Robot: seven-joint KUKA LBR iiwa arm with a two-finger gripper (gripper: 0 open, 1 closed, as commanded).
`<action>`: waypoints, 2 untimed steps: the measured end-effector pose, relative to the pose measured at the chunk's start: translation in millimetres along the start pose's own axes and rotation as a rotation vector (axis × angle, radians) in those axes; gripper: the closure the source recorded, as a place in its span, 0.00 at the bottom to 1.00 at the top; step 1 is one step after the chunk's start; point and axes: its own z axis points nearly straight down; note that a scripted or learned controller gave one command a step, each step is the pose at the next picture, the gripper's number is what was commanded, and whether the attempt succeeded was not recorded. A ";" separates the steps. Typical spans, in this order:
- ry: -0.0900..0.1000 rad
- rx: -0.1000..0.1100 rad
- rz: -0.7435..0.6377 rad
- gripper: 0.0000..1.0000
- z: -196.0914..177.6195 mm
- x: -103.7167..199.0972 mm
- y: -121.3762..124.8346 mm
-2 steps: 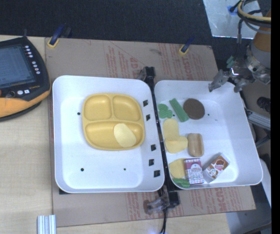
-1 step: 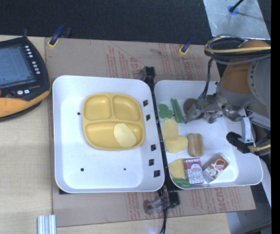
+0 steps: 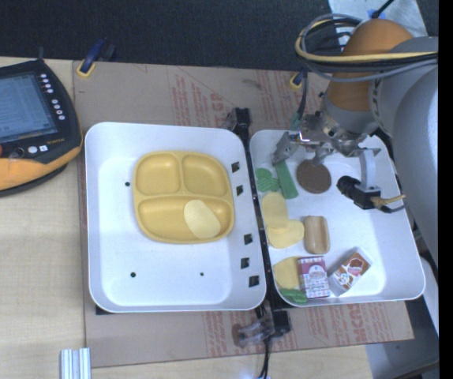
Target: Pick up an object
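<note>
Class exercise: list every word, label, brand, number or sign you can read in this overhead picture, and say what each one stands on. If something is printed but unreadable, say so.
Nothing here can be read with certainty.
Red printing on the cardboard sheet: too faint to read.
Teach pendant screen: text too small.
Small red and white carton: label blurred.
Second small carton: picture and print blurred.

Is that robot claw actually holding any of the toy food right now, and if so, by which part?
It cannot be told. The gripper hangs over the right bin's far end, just above the brown round piece, but nothing shows between its fingers.
</note>
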 end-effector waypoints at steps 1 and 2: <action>-0.004 0.001 0.009 0.00 31.5 -37.7 -38.9; -0.003 0.001 0.004 0.00 8.5 -18.3 -0.9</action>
